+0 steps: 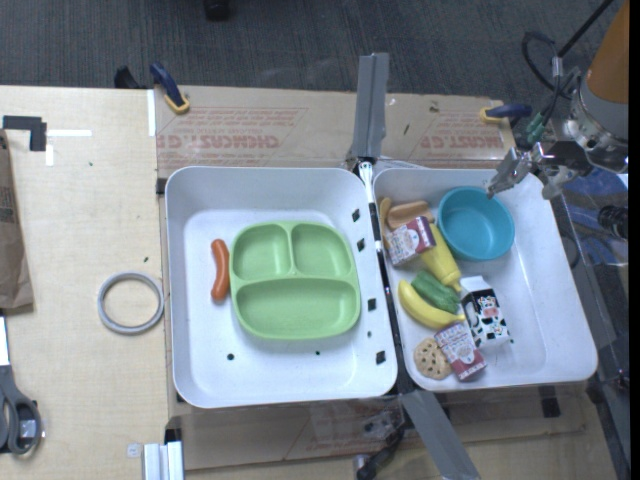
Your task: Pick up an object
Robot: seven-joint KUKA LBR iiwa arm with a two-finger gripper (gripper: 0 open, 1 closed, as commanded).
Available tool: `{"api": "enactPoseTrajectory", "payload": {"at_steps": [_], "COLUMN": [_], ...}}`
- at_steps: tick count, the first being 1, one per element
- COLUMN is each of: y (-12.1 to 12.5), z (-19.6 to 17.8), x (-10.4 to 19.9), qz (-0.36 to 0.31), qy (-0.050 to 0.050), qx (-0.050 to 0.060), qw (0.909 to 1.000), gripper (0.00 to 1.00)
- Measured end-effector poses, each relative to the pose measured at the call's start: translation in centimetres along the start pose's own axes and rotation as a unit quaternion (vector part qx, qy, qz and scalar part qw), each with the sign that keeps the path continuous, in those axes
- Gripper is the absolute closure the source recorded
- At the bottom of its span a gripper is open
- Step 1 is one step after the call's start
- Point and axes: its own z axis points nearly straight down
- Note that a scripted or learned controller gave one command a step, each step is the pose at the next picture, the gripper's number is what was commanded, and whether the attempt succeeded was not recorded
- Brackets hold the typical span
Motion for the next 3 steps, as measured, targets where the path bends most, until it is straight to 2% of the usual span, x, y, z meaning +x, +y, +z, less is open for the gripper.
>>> {"api": "enactPoseTrajectory", "payload": {"at_steps": [1,2,3], "y": [3.2,5.8,5.6], "z": [10.6,18.4,17.3], "x": [3.0,2.6,2.3], "qz": [-0.060,-0.085,-0.084], "qy": [0.000,-0.001,-0.001], "qx": [-0.001,-0.003,0.001], "qw": [0.9982,0.9963,0.9965], "gripper": [0.00,0.00,1.00]}}
